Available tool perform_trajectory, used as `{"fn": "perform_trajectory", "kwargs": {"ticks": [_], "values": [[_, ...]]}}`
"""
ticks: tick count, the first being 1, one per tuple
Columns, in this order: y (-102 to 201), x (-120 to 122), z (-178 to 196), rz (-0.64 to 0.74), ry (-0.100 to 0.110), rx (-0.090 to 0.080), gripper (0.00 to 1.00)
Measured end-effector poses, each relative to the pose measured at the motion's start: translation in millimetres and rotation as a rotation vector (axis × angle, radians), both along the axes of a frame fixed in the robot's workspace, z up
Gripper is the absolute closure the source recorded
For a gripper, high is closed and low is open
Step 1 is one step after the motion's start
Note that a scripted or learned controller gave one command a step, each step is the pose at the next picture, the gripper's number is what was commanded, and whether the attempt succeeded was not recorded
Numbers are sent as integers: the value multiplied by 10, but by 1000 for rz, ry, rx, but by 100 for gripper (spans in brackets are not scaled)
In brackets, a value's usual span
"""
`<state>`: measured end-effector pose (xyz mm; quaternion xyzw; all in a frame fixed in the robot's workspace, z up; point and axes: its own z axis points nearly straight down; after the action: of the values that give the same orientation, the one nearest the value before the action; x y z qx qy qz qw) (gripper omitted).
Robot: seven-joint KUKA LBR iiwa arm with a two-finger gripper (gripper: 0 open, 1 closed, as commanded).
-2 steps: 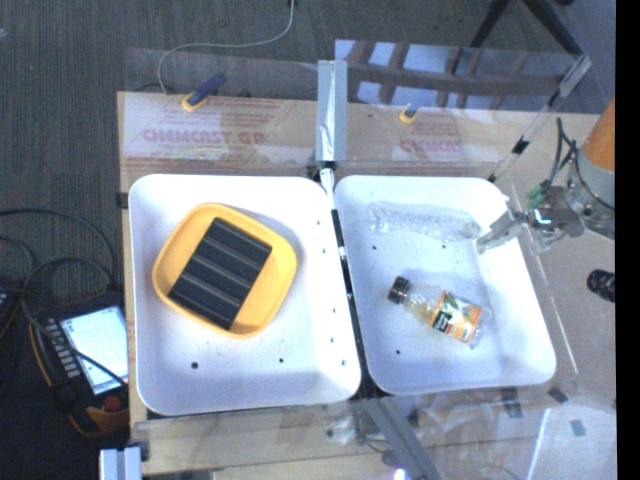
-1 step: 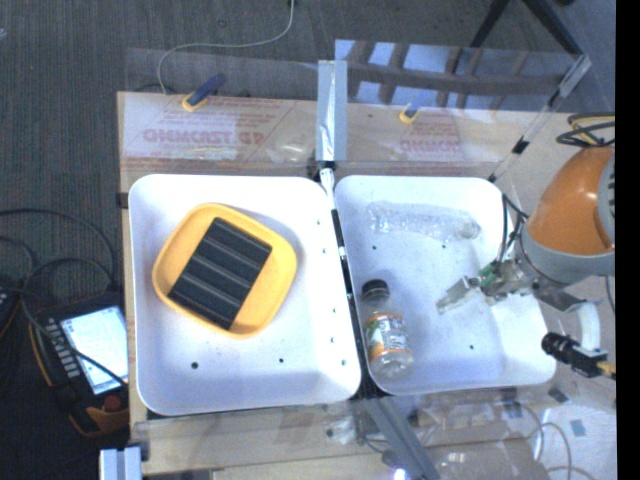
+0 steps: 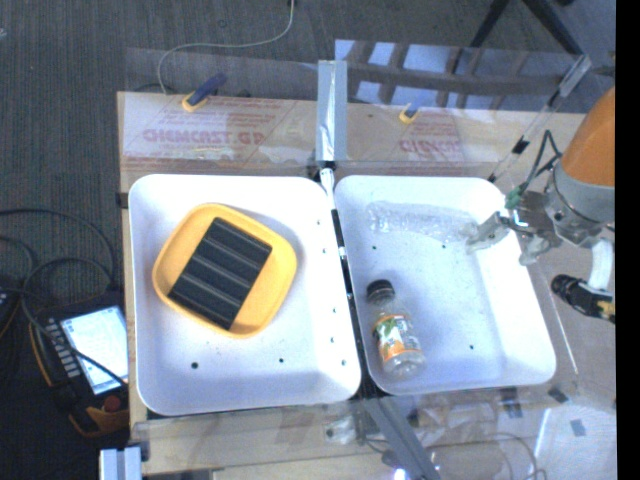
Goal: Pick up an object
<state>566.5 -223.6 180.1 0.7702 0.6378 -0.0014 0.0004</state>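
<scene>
- Camera view: I look down at a slant on the worktop (image 3: 300,133), which carries 2 shallow white bins side by side.
- In the left bin (image 3: 160,368) I see a yellow dish (image 3: 270,293) tilted diagonally, and a black ribbed block (image 3: 220,273) lies flat inside it.
- In the right bin (image 3: 500,338) I see a small bottle (image 3: 393,333) on its side near the bin's front left corner; it has a dark cap (image 3: 380,290) pointing toward the back and an orange label around its clear body.
- A clear, crumpled plastic piece (image 3: 420,220) lies along the back of the right bin, well apart from the bottle.
- The arm (image 3: 590,163) reaches in from the right, with its orange band at the frame's edge.
- The gripper (image 3: 497,228) sits over the back right corner of the right bin, just beside the right end of the clear plastic piece.
- I cannot tell how far apart its fingers are, nor whether they have hold of anything; that part is too small and blurred for me to read.
- A tablet (image 3: 90,343) with cables lies on the floor left of the worktop.
</scene>
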Motion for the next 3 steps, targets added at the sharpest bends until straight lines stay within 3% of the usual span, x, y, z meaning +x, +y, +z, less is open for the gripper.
{"fn": "perform_trajectory", "kwargs": {"ticks": [1, 2, 3], "values": [[897, -346, -815, 137, 2, 5, 0], [1173, -675, -872, 341, -27, -18, 0], [1100, 158, -890, -12, -15, -1, 0]]}}
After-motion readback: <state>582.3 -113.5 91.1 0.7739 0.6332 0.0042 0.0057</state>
